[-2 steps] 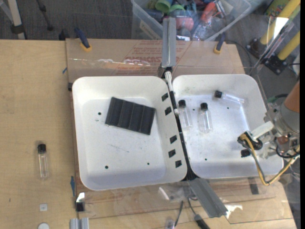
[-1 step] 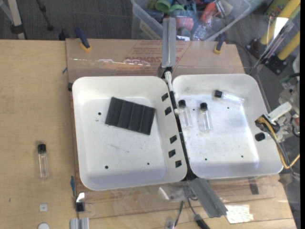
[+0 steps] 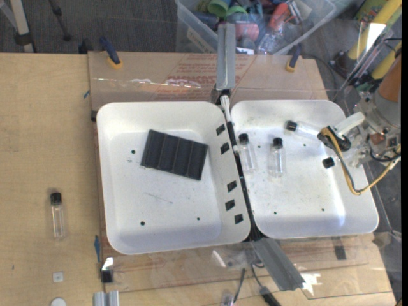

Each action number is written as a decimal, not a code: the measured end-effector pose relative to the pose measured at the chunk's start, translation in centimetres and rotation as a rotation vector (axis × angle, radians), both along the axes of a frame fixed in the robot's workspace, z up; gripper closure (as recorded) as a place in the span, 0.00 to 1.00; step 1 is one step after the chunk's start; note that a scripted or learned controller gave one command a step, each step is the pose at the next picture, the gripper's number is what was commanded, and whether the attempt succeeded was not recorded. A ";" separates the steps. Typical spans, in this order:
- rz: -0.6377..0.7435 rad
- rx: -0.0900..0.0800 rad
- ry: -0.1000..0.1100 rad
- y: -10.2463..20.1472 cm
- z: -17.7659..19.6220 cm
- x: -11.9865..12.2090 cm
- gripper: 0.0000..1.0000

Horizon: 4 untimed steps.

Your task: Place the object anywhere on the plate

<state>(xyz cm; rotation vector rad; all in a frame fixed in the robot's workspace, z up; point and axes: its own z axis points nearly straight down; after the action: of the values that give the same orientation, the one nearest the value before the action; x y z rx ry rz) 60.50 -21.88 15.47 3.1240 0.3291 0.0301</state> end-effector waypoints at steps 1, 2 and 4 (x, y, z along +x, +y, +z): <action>0.004 -0.005 -0.012 0.1 -0.2 3.9 1.00; 0.016 0.024 0.007 2.6 -6.4 5.0 1.00; 0.002 -0.001 0.011 9.1 -6.5 -4.3 1.00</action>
<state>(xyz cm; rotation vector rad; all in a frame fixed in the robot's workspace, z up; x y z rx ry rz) 56.24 -12.75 9.00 3.1239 0.3325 0.0128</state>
